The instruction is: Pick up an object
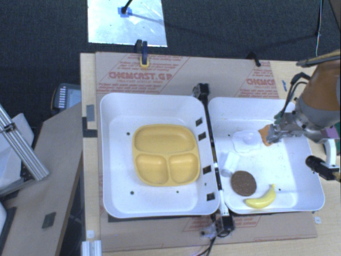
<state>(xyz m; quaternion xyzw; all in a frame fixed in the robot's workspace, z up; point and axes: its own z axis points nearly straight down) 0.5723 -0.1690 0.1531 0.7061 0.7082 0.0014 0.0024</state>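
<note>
Partly hidden, small orange object (264, 134), beside gripper (276, 134)

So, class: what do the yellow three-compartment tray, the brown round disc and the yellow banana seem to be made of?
Yellow three-compartment tray: probably moulded plastic; smooth, even colour, soft sheen.
Brown round disc: unclear; matte, speckled, perhaps cork or a toy patty.
Yellow banana: likely plastic; uniform, unblemished yellow, though real fruit cannot be excluded.

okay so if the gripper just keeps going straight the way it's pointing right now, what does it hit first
Probably the small orange object right at the tip of the gripper. The gripper points toward the view's left, low in the right bin. Just past that lies a clear plastic piece. Depth is hard to judge from above.
</note>
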